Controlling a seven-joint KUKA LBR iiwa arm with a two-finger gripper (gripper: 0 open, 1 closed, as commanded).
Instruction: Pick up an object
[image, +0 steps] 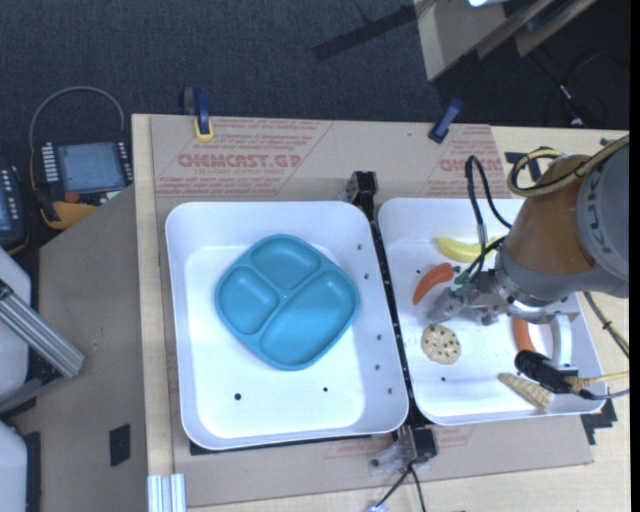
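Starting way off to the left of the gripper: the left bin (200, 300) holds a blue divided plate (288, 300), well away from the action.

In the right bin (480, 395), a chocolate-chip cookie (441, 344) lies flat just below and slightly left of the gripper (458, 308). It's close but apart, and we reckon it's the likeliest pick. A red chili pepper (432, 281) sits just above-left of the gripper, and a banana (458, 246) is further up.

On handling, the cookie looks like light, stiff toy food. It shouldn't crush, but it's a thin disc flat on the floor, so there isn't much edge to bite. We'd pinch it across the rim at its widest, coming straight down.

Is the gripper open or clamped? Honestly, we can't tell, because the wrist and cables clutter that spot. Nothing visibly sits in it.

To the gripper's right, an orange piece (521, 330) is half hidden by the arm, so we can't say whether it's a carrot or a sausage. Down-right is a tan cone (527, 388), possibly an ice-cream cone.
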